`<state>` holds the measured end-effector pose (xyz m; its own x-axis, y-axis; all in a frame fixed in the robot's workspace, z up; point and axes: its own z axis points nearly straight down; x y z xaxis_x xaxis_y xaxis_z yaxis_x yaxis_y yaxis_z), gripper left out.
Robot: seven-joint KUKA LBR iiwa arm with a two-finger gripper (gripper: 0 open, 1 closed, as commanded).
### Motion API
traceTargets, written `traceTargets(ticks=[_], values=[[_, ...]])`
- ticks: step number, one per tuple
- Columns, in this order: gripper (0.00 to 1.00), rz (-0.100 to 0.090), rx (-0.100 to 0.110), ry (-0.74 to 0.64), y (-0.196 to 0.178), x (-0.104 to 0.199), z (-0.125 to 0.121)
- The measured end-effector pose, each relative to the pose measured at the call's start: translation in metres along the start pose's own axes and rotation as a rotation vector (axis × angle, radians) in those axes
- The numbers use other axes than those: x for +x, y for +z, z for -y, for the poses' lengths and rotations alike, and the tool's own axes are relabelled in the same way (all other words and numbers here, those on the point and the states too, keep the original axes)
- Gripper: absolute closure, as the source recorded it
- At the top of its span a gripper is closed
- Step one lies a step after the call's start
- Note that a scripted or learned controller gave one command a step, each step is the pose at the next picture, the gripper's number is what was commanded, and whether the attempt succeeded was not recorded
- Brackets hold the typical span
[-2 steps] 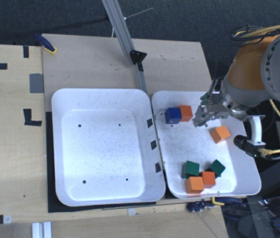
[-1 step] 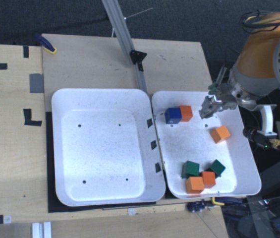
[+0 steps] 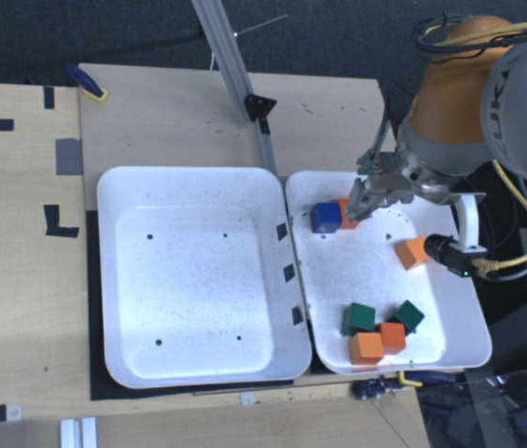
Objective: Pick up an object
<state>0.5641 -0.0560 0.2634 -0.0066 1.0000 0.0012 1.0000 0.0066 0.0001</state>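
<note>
My gripper (image 3: 356, 205) hangs over the back of the right bin (image 3: 459, 343), reaching in from the right. Just left of its tip lies a blue block (image 3: 325, 217), with a small orange-red block (image 3: 345, 212) touching it and partly hidden under the gripper. Further right an orange block (image 3: 412, 252) lies alone. Near the front of the bin sit a green block (image 3: 359, 317), a second dark green block (image 3: 409, 315), a red-orange block (image 3: 393, 335) and an orange block (image 3: 367, 347) in a cluster.
The left bin (image 3: 114, 250) stands beside the right one, sharing a raised middle rim. A slanted metal pole (image 3: 230, 54) with a black clamp crosses the back of the bench. A black cable with a connector (image 3: 454, 255) hangs by the bin's right edge.
</note>
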Motion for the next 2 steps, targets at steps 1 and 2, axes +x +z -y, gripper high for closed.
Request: traceTargets(ticks=[1,2], values=[[1.0,0.0,0.001,-0.002,0.002,0.062,-0.003],[1.0,0.001,0.002,0.001,0.008,0.105,-0.007]])
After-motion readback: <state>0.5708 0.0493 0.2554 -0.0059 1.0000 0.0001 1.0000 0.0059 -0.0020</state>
